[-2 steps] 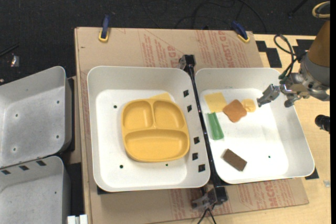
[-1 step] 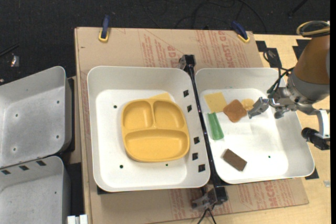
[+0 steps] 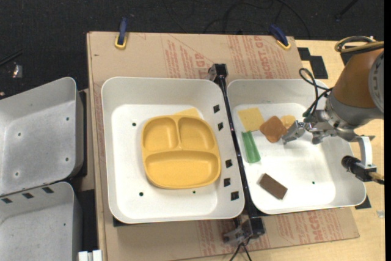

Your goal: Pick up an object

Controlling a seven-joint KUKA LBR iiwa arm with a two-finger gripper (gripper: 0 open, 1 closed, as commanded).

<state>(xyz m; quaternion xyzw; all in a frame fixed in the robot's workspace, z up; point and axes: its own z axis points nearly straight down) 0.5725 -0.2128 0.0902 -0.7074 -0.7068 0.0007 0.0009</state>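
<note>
My gripper (image 3: pixel 303 130) hangs low in the right white bin (image 3: pixel 317 195), just beside a rounded orange-brown block (image 3: pixel 272 129); I cannot tell its state, and nothing shows between its tips. Near that block lie a flat pale yellow square (image 3: pixel 249 118), a slim green bar (image 3: pixel 251 147) and a dark brown rectangular slab (image 3: pixel 272 186). The left bin (image 3: pixel 122 192) holds a glossy yellow three-compartment plate (image 3: pixel 181 151)

Two white bins (image 3: pixel 116 150), one yellow tray (image 3: pixel 181 153), four small objects (image 3: pixel 272 186).
</note>
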